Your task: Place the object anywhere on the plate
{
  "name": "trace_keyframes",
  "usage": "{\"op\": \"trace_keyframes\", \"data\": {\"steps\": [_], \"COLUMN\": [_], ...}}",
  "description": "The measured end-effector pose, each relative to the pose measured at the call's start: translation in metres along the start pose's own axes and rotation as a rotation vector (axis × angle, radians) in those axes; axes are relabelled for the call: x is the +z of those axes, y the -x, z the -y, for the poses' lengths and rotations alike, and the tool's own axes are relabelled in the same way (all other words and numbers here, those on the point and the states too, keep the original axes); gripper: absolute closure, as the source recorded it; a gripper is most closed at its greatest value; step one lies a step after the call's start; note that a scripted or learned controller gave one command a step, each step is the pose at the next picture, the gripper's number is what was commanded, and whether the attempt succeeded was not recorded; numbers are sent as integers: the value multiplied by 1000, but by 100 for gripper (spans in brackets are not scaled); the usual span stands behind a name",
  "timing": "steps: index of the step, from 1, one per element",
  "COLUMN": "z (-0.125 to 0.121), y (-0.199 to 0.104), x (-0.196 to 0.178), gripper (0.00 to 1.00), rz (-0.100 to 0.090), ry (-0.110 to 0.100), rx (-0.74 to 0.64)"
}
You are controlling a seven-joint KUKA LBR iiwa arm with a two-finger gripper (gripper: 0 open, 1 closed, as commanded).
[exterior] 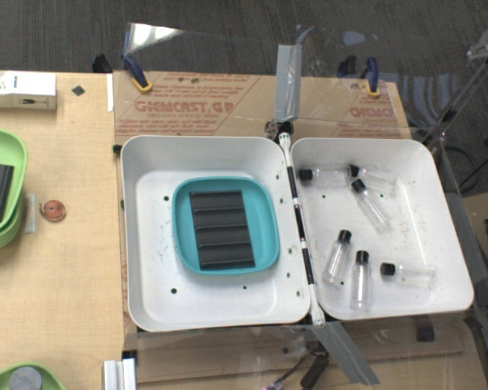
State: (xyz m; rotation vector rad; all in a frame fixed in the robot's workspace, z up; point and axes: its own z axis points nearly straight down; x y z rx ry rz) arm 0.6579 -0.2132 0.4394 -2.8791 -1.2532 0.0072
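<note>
A teal plate [225, 226] holding a dark ribbed insert sits flat in the left bin [146, 299]. Six clear vials [371, 205] with black caps lie scattered on their sides in the right bin [439, 291].

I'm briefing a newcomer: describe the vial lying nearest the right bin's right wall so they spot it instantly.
Start at the right bin, the one holding clear black-capped vials. Go to its lower right area: the vial lies sideways there, cap pointing left, alone, right of two nearly upright-lying vials.

A black ridged insert [221, 231] fills the teal plate [264, 218]; white floor rings it in the left bin [146, 283]. Six scattered vials [369, 203] clutter the right bin [447, 218].
</note>
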Motion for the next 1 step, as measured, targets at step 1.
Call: {"op": "trace_keyframes", "data": {"steps": [1], "z": [0], "y": [0], "x": [0], "gripper": [0], "rz": [0], "ry": [0], "rx": [0]}}
